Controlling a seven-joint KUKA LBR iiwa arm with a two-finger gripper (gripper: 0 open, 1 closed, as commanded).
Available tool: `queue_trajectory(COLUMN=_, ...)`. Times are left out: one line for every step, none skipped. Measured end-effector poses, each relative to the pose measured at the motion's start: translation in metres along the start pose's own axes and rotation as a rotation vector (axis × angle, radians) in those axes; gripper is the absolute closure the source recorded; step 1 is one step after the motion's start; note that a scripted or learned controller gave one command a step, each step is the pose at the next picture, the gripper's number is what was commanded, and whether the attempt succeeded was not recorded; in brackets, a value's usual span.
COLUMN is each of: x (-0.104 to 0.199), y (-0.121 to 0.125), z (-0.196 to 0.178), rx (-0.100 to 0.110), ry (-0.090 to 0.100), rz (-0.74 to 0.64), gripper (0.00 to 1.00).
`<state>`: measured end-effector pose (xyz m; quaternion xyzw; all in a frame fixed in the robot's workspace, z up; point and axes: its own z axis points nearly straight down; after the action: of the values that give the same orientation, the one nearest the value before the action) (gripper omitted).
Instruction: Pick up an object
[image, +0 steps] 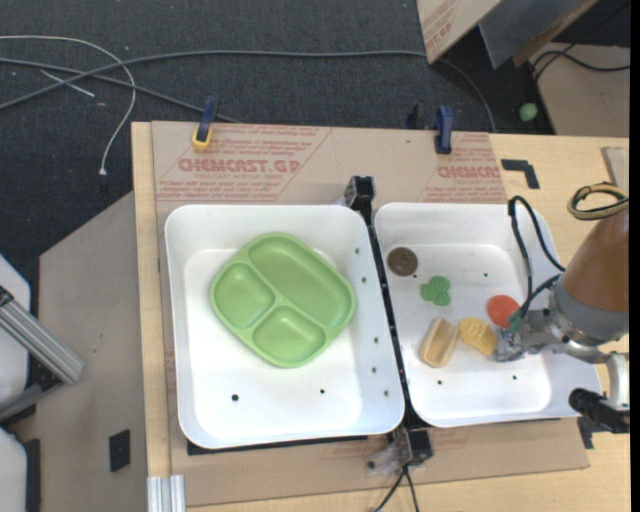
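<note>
- In the left bin (200, 390), the green divided plate (283, 298) fills the middle; bare floor runs along the near side and the left corners.
- In the right bin (470, 395), the brown disc (402, 261), green piece (435, 291), tan piece (438, 342), yellow piece (477, 336) and red-orange piece (501, 306) crowd the middle.
- The gripper (510, 340) blocks the right side there.
- The right bin's near strip lies open.

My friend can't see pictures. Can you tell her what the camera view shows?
A robot gripper reaches into the right bin beside small toy foods: yellow piece, orange-red piece, tan piece. The left bin holds a green divided plate.
</note>
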<state>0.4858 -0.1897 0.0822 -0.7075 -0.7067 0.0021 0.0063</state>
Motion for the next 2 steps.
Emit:
queue_trajectory(x=-0.0003, y=0.0003, z=-0.0002, rx=-0.006, ry=-0.002, rz=0.000, gripper=0.00)
queue_trajectory(x=-0.0008, y=0.0005, z=-0.0073, rx=-0.003, ry=-0.001, rz=0.001, gripper=1.00)
